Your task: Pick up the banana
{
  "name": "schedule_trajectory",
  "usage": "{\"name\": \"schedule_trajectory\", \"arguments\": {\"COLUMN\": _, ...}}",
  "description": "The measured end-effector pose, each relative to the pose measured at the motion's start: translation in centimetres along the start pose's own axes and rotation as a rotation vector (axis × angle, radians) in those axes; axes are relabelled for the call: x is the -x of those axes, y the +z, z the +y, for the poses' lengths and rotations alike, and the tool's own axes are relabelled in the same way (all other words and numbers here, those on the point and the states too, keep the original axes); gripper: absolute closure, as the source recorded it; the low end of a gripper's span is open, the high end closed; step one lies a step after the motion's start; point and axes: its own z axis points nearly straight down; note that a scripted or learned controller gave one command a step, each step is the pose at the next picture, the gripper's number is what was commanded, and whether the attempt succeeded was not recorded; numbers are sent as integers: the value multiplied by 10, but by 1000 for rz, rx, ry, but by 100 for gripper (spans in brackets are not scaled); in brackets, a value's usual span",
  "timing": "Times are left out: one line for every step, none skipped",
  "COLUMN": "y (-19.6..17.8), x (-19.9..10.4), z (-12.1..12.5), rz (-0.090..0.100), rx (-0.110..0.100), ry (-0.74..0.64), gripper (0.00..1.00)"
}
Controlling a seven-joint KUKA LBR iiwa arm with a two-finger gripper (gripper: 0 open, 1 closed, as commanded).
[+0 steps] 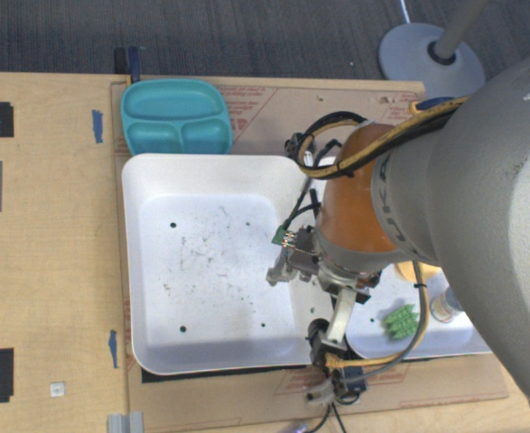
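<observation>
- Left bin [156,242]: white and shallow, with dark specks and scuffs across the floor and a few small dark holes.
- Right bin [445,339]: mostly covered by the arm, with a strip of its near edge showing at lower right.
- Arm [481,206]: the grey body comes in from the right and takes up much of that side. Its orange band [355,197] sits above the wall shared by the two bins.
- Claw [292,262]: metal parts hang under the orange band, over the left bin's right edge. The wrist hides it, so I cannot tell whether it is wide or narrow. Nothing is visibly held.
- Banana [425,274]: probably the thin yellow sliver against the arm's lower edge, in the right bin, right of the claw and apart from it. Too little shows to tell its long axis or which way it points.
- Green object [400,321]: small and knobbly, in the right bin, below the sliver.
- Cables [323,133]: black and yellow loops run over the wrist, and more trail down past the near edge of the bins.
- Teal tray [176,115]: has compartments and lies on the bench [48,242] just beyond the left bin's far edge.
</observation>
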Motion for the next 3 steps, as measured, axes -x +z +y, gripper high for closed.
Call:
{"name": "schedule_trajectory", "arguments": {"y": 76, "x": -98, "z": -39, "rz": 2, "rx": -2, "ry": 40, "gripper": 0}}
{"name": "schedule_trajectory", "arguments": {"y": 20, "x": -126, "z": -34, "rz": -1, "rx": -1, "ry": 198, "gripper": 0}}
{"name": "schedule_trajectory", "arguments": {"y": 13, "x": -124, "z": -41, "rz": -2, "rx": -3, "ry": -116, "gripper": 0}}
